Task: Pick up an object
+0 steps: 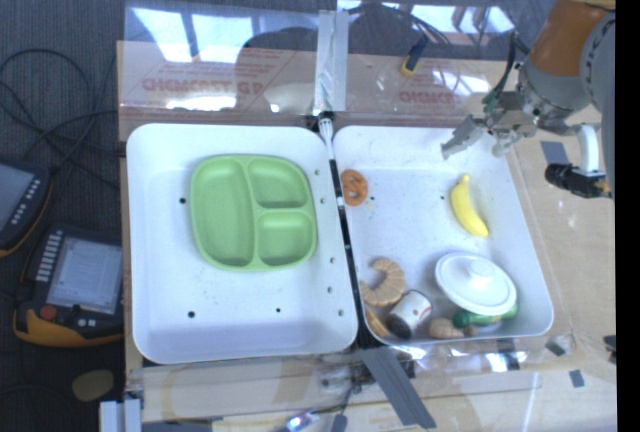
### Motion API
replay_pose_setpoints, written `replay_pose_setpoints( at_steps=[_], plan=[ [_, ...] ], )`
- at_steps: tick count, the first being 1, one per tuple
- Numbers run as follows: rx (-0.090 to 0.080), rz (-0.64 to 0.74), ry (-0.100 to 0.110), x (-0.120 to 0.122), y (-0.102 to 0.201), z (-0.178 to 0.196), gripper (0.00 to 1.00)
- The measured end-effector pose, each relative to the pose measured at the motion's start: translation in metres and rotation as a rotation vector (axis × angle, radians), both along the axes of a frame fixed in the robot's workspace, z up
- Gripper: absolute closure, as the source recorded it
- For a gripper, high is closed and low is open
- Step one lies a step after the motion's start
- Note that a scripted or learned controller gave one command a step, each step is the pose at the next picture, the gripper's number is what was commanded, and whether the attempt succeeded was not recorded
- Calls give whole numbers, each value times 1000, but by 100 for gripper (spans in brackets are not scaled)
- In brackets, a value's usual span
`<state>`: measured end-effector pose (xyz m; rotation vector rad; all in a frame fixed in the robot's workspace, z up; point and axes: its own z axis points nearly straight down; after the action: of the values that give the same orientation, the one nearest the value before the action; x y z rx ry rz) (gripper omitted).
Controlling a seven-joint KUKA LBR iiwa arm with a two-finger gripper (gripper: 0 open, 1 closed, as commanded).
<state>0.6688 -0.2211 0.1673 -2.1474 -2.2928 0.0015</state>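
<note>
- End effector (478, 137) over far right corner of the right bin (520, 210), fingers spread open, nothing between them.
- Arm (572, 40) comes in from the right, orange band above the wrist.
- Banana (467, 207) lies in the right bin just near-side of the end effector, apart from it.
- White lidded bowl (475, 283) toward the near right of that bin; something green and brown tucked at its near edge, too small to identify.
- Pretzel (354, 185) at the bin's left wall, far side.
- Pastry-like brown piece (385, 281) and a small cup on its side (409, 312) in the near left corner, touching.
- Left bin (160, 300) holds a green three-compartment tray (253, 211), roughly centred.
- Tablet (82, 272) and cables (50, 120) on the floor left of the desk.
</note>
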Motion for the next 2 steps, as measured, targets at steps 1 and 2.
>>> replay_pose_setpoints(
  at_steps=[1,2],
  plan=[
    [10,-40,-5,-12,10,-74,0],
    [4,89,-19,-42,8,-74,0]
  ],
)
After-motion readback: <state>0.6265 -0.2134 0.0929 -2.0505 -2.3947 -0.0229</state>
